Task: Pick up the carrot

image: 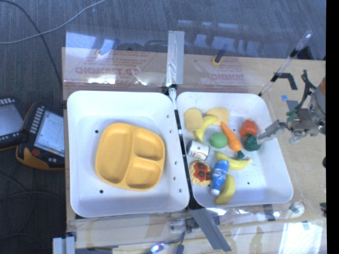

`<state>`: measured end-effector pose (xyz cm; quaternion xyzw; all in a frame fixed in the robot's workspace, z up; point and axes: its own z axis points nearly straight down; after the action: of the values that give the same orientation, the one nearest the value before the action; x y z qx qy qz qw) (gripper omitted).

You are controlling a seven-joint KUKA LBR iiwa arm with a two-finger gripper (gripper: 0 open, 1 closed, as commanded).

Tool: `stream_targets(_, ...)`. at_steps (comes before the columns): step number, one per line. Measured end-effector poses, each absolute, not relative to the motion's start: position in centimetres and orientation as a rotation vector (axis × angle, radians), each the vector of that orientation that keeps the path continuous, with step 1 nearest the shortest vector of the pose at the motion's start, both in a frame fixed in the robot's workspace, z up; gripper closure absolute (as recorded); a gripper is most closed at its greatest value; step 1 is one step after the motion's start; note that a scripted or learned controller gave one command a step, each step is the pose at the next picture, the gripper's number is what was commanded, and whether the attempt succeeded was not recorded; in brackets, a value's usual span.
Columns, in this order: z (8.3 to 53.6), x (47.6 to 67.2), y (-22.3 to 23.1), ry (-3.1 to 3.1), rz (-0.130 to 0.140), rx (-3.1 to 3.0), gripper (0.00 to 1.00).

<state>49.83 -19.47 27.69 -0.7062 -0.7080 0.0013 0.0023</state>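
Left white bin [79, 157] holding a yellow divided plate [130, 155], right white bin [275, 168] holding toy foods, gripper [273, 129] hovering over that bin's right rim (finger state impossible to tell), carrot [231, 136] lying slantwise beside a green lime [217, 139].

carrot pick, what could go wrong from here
1. The carrot lies packed among other toys: the green ball sits against its left side and the red pepper is close on its right, so closing fingers could catch or shove a neighbour.
2. It lies at a slant, its leafy end by the yellow banana; a misaligned grasp may slip.
3. The gripper is at the right bin's far edge, so a long reach remains.
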Motion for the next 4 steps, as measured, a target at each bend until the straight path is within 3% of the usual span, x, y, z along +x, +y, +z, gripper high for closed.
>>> stream_targets(1,8.9,54.5,-16.2,-2.357,-0.005,-2.087,0.0)
stream_targets(2,8.8,58.3,-15.4,-2.025,-0.006,-2.409,0.0)
stream_targets(3,13.1,55.8,-16.8,-1.663,0.011,-2.662,0.0)
stream_targets(4,8.9,51.6,-15.2,-1.475,-0.011,-2.786,0.0)
